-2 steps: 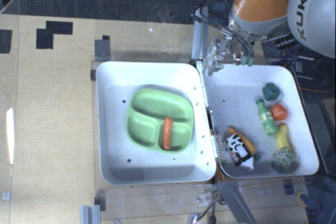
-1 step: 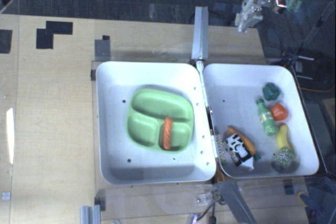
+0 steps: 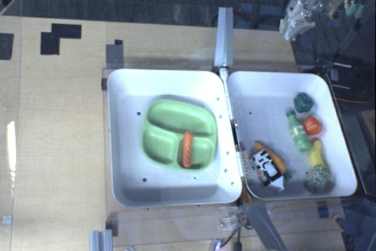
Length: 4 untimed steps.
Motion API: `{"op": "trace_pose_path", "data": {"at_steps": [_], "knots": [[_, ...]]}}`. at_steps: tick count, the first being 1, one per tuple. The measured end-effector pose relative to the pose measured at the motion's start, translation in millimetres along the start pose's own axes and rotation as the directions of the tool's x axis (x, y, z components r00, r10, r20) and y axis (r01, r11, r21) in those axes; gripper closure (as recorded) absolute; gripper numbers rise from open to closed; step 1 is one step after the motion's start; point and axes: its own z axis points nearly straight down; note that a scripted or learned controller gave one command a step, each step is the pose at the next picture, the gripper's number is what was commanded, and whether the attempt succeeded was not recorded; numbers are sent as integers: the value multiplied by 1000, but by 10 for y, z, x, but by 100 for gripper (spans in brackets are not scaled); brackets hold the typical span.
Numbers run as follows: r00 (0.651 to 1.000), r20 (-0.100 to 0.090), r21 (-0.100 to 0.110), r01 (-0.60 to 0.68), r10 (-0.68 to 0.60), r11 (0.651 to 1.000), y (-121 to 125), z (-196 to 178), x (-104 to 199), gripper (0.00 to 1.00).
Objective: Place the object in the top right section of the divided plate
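Observation:
A green divided plate (image 3: 170,126) lies in the left white bin (image 3: 126,179). An orange-red stick-shaped object (image 3: 187,149) rests in the plate's lower half, along the ridge between the two lower sections. The plate's long upper section holds nothing. My gripper (image 3: 295,26) hangs high above the bench past the back edge of the right bin (image 3: 258,97), far from the plate. It looks open, with nothing between its fingers.
The right bin holds a dark green lump (image 3: 303,102), a green bottle (image 3: 298,132), a red-orange ball (image 3: 312,125), a yellow banana (image 3: 316,153), a round greenish jar (image 3: 317,179), an orange carrot (image 3: 272,157) and a black-and-white carton (image 3: 267,167). A metal post (image 3: 224,38) stands behind the bins' shared wall.

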Motion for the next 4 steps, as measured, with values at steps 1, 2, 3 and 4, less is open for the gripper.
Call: {"op": "trace_pose_path", "data": {"at_steps": [1,2,3,4], "knots": [[998,2,1,68,-68,998,-673,-1,-65,100],[989,2,2,147,-147,989,-1202,-5,-112,100],[986,2,3,166,-166,986,-1666,-11,-114,100],[986,-1,0,169,-169,986,-1662,1467,-106,100]]}}
